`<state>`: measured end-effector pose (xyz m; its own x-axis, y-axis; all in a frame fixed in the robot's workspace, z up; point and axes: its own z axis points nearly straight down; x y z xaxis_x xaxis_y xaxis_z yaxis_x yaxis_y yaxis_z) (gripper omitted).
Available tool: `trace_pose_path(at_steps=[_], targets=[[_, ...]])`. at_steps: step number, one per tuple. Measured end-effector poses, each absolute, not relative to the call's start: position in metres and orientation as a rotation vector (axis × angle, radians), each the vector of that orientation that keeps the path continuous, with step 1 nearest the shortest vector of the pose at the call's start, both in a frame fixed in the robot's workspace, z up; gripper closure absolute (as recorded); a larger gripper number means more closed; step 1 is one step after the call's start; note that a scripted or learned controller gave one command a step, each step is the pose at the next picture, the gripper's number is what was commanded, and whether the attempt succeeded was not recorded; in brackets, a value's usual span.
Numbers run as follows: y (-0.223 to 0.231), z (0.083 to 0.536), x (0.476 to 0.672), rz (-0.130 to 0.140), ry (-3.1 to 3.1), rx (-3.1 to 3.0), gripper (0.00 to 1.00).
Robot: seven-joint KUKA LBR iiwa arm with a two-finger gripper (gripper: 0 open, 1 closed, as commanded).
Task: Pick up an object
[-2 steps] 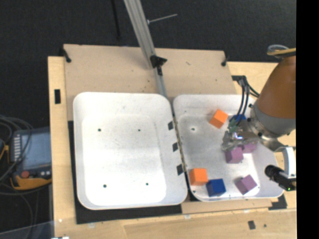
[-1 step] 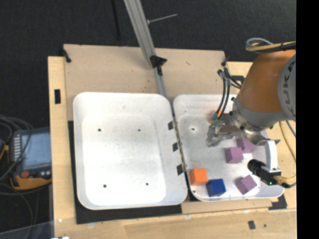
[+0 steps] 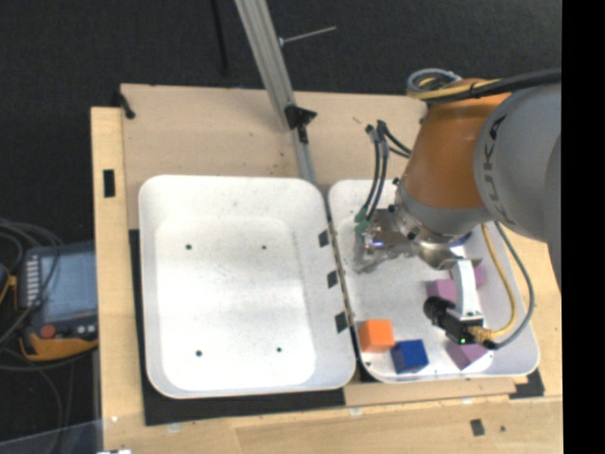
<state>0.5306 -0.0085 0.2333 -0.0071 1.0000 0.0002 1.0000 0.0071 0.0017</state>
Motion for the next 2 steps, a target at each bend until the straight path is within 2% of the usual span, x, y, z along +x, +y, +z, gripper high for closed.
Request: trace_pose_path(at_steps=[1,2], targets=[[0.049,0.226,0.535,0.003,2.229,2.212,1.00],[0.096,0.244,0.547,0.004,2.230,2.213,1.00]])
